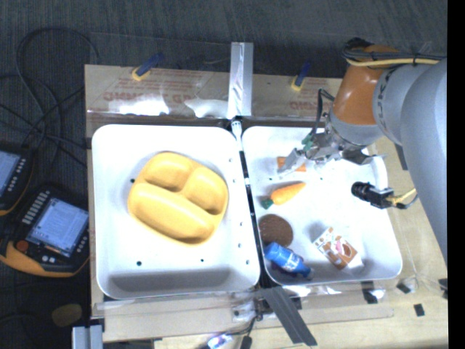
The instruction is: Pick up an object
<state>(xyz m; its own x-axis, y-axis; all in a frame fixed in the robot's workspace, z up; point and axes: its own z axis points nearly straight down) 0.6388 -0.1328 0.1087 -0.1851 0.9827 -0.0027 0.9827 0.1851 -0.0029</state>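
My gripper (pixel 295 158) is low over the right bin (pixel 323 211), in its far part, near the wall it shares with the left bin (pixel 116 257). My arm (pixel 356 97) comes in over the far right corner, orange band above the wrist, and slants down and leftward to that spot. From this angle I cannot tell whether the gripper stands wide or narrow, nor whether it has anything in it.

The carrot (pixel 288 192) lies on the bin floor just beside my tip, on the near side of it and a touch toward the dividing wall. It rests flat, its thick end pointing to the right and its thin end to the left. There is a strip of white floor between it and me, so we look apart.

Nearer the front, a brown disc (pixel 276 230) lies flat against the dividing wall, just this side of the carrot. A blue bottle (pixel 286 259) lies on its side at the front left corner, close to the disc. A carton (pixel 336 248) sits tilted toward the front right, well apart from me.

In the left bin a yellow loaf (pixel 178 196) takes up the middle.
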